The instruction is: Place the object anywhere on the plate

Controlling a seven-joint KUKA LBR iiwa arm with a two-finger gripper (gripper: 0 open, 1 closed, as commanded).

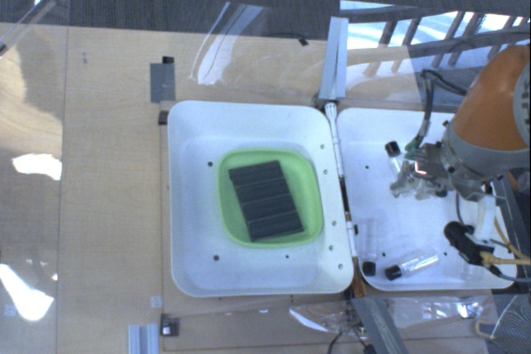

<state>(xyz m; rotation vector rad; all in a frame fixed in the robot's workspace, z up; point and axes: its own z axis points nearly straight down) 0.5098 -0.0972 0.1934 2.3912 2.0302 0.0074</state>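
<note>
Green plate (311, 203) already bears a dark block (265, 201); the gripper (412, 178), its hold unreadable, should lift straight clear of the right bin (365, 137).

no readable text, no labels, no brands, no numbers anywhere

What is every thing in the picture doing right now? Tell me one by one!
Green plate: sits flat in the left bin.
Dark ridged block: lies flat on the green plate, a little turned.
Clear vial with black cap: lies on its side near the front of the right bin.
Gripper: low over the right bin, away from the vial.
</note>
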